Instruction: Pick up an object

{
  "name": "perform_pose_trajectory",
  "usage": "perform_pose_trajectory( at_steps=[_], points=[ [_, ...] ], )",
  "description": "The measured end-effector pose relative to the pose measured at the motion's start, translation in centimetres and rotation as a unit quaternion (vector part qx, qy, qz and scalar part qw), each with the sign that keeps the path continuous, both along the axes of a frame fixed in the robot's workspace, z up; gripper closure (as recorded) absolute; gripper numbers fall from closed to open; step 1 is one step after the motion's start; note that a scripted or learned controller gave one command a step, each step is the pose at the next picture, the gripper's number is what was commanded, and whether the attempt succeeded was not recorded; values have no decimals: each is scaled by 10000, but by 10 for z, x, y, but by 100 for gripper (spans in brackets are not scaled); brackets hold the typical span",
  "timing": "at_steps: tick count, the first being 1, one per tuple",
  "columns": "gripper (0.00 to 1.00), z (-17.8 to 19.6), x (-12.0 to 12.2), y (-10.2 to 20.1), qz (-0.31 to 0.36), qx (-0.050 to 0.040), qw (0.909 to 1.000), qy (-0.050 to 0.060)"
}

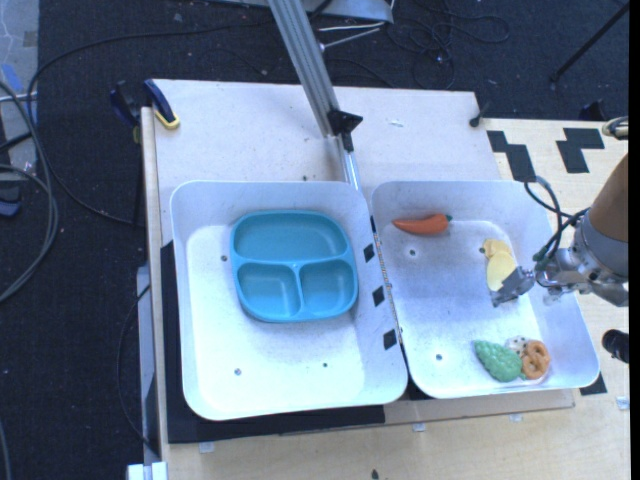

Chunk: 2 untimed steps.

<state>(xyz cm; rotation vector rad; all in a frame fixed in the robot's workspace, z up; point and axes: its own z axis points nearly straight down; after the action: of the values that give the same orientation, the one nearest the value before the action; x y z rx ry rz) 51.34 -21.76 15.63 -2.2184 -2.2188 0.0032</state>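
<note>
In the right bin (440, 308), an orange carrot (422, 224) lies near the far edge. A pale yellow piece (497, 262) rests toward the bin's right side. At the front right corner, a green lump (498, 360) sits against a small brown pretzel-like piece (535, 358). My gripper (512, 288) reaches in from the right, low over the bin floor and just below the yellow piece, close to it or touching it. I see nothing held in it.
The left bin (200, 268) holds a blue divided plate (295, 265). A slanted metal pole (305, 53) rises behind the bins. A cable (545, 193) loops near the right bin's far right rim.
</note>
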Motion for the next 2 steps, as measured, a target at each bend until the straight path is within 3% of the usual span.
perform_pose_trajectory(
  at_steps=[1, 2],
  points=[
    [0, -59, -10, 5, -8, 6, 10000, 10],
    [100, -45, -7, 4, -7, -11, 10000, -27]
  ],
)
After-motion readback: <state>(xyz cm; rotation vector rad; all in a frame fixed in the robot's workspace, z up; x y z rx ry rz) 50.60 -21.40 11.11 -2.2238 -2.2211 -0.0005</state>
